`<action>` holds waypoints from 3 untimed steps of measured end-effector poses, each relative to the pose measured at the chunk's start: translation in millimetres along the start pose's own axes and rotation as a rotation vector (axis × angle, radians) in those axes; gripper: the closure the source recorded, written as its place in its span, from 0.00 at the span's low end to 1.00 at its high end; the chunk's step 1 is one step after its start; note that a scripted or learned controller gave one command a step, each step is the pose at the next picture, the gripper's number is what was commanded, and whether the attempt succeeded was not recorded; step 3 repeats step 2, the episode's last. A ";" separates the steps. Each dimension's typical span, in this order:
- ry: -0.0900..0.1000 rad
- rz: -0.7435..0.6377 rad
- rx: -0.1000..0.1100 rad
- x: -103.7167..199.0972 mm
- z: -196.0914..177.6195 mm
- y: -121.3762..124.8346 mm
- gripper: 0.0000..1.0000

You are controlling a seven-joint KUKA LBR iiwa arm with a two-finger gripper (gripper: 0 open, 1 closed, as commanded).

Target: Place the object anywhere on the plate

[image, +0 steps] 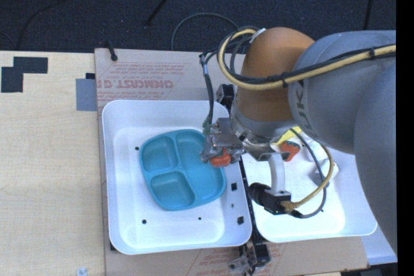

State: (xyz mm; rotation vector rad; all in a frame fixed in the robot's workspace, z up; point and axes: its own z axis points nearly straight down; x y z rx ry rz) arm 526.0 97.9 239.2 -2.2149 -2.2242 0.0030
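A blue plate with three compartments lies in the left white bin. My gripper hangs over the plate's right rim, below the grey wrist and orange band. A small orange-red object shows right at the gripper's tip, above the rim of the plate's upper right compartment. The wrist hides most of the gripper, and I cannot tell whether the object is held or lying on the plate.
The right white bin lies under the arm, with a yellow cable loop and a black connector hanging over it. A wall between the bins runs just right of the plate. Cardboard lies behind the bins.
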 end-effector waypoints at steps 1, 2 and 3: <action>0.000 0.000 0.000 45.4 -3.3 9.5 1.00; -0.002 0.001 0.002 44.1 -3.1 8.8 0.00; -0.002 0.001 0.002 44.1 -3.1 8.8 0.00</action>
